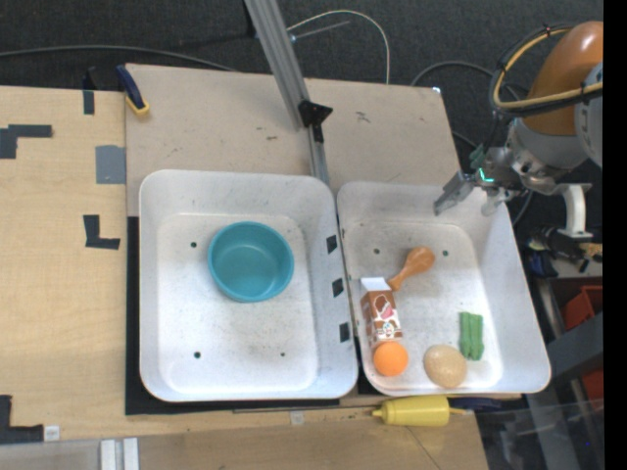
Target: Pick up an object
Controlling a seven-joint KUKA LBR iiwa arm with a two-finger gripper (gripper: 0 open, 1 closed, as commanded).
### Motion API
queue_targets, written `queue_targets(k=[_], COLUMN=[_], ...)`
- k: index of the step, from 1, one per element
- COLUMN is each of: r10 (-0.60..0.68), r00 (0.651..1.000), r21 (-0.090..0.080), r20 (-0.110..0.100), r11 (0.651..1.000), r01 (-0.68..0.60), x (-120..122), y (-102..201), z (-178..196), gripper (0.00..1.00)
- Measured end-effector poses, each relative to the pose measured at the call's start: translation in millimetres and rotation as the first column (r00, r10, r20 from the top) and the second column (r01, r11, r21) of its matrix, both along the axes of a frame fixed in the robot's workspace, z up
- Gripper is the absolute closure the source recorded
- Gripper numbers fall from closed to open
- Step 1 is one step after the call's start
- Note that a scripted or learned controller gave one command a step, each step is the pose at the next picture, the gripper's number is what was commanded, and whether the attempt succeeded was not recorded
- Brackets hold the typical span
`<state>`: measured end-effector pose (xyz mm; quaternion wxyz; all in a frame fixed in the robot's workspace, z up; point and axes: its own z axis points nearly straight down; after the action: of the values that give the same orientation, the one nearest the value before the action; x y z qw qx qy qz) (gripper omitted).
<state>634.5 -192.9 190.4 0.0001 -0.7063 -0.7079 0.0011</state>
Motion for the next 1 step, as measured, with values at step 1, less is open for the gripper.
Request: queue_targets(k=[1], r10=[0.0], r00=[1.0], r21=[0.002], r20=[-0.006], r11=[1.0], r01=[0.0], x=[-4.4], y=[2.2], z=[-64.7], gripper=[0.0])
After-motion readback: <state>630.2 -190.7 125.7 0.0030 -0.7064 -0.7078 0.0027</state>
